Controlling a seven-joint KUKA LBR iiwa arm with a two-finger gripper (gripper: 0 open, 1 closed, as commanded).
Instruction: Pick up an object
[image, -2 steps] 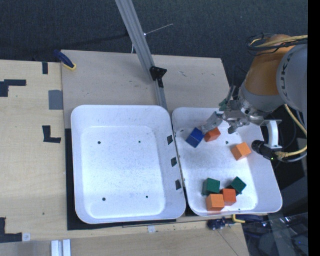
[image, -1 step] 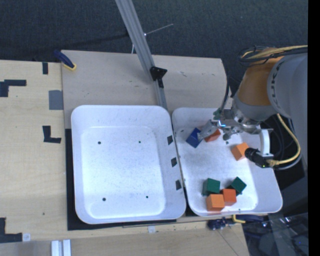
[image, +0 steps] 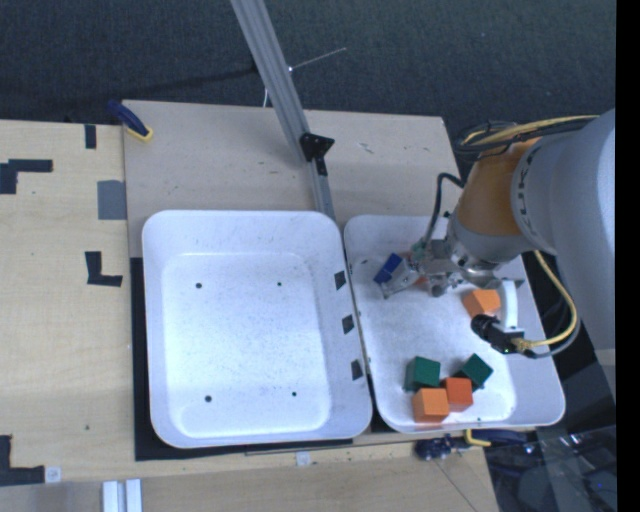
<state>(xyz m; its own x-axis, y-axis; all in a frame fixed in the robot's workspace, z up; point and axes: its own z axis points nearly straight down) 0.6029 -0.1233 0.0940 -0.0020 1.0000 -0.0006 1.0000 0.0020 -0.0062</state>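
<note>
Four matte cubes, green (image: 422, 372) and orange (image: 432, 403), cluster in the glossy right bin (image: 540, 405).

Wooden worktop (image: 220, 160) carries two white bins side by side: left bin (image: 160, 300), right bin (image: 545, 400); blue-yellow clamp (image: 130, 120) at far-left corner.

Both white bins (image: 245, 330) look like smooth plastic with a slight sheen and fine dark speckling. The table (image: 60, 330) is pale matt wood, plywood-ish. The slanted pole (image: 285, 85) reads as brushed metal. Blocks (image: 432, 403) look matt; arm shell (image: 575, 190) is smooth, semi-gloss grey.
</note>
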